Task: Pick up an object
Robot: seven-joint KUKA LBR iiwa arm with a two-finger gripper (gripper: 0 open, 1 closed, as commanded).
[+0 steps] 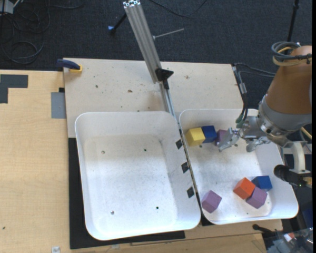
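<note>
The arm reaches in from the right, and its gripper [227, 140] hangs low in the right bin [229, 215], close to the far end. Just beside it sit three small blocks in a huddle: a yellow block [195, 136], a blue block [209, 133] touching it, and a purple block [221, 136] right by the gripper's tip. The metal parts there are small and blurry, so I cannot tell if the fingers are apart or together, or if they have the purple block between them. It looks like the block nearest to being picked. These blocks look like small toy cubes, light and hard, with flat sides and sharp corners. They should not squash or break. Flat sides are good to squeeze, so the best place to hold one is on two sides that face away from each other, near the middle. The smooth faces might slip if the hold is only on a corner. The huddle is tight, so the neighbours may get pushed. Near the front of the same bin lie more blocks: an orange block [245, 187], a second blue block [263, 182] and a second purple block [257, 197] bunched together, and a lone purple block [211, 200] with room around it, which looks easiest to grab. The left bin [89, 194] sits beside it on the worktop [116, 86].
</note>
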